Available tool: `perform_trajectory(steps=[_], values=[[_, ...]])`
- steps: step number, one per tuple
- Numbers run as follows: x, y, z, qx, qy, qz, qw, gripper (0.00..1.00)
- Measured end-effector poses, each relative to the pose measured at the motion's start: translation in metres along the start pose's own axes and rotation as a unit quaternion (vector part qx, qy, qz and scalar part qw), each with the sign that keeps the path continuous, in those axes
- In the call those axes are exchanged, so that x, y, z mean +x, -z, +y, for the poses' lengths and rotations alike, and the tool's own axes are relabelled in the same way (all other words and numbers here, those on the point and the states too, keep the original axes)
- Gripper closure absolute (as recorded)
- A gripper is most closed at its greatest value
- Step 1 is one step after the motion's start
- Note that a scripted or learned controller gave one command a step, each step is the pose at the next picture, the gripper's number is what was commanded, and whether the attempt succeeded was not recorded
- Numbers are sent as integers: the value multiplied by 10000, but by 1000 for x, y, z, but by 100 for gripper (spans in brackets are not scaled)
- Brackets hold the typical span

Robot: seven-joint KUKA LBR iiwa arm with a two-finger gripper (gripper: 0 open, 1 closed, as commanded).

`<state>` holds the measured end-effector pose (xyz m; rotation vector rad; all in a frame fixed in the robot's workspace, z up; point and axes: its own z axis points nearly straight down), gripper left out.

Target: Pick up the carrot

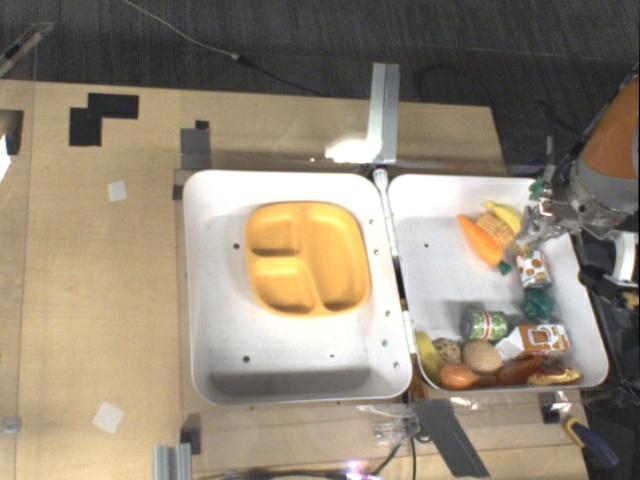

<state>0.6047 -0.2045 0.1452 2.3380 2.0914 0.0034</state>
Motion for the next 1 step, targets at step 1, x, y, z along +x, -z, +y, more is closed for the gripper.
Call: perform_trajectory(steps=[1], values=[[26, -56, -35, -32, -700, 2, 9975, 100]])
